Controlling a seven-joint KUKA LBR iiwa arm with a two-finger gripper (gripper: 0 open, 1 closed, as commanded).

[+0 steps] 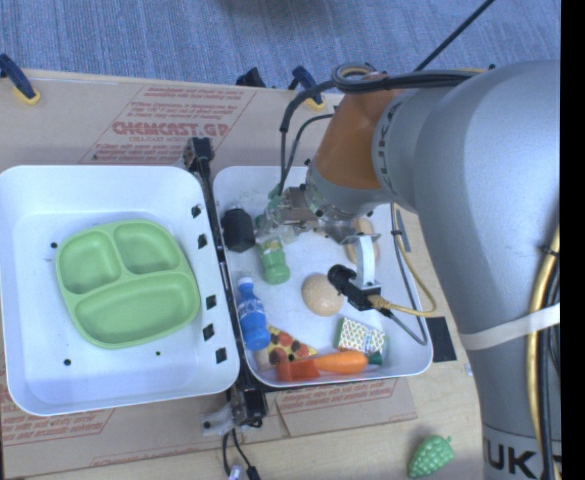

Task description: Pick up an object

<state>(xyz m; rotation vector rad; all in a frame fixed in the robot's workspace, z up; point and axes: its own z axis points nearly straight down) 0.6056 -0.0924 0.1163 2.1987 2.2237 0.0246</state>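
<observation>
The right bin (pixel 412 353) holds several small items. A green bottle (pixel 273 264) stands near its upper left, beside a black round object (pixel 237 229). A blue bottle (pixel 252 314) lies along the left wall and a beige egg-shaped piece (pixel 322 295) rests in the middle. An orange carrot (pixel 338 362), a small multicoloured toy (pixel 288 347) and a green patterned box (pixel 361 336) lie near the front wall. My gripper (pixel 280 224) hangs low in the bin, directly over the top of the green bottle. The wrist hides most of the gripper.
The left bin (pixel 12 228) contains a green divided plate (pixel 127 281). A bunch of green toy grapes (pixel 430 455) lies outside on the bench at the front right. The arm (pixel 452 168) covers the right bin's far right corner, and a cable (pixel 402 303) loops over that bin.
</observation>
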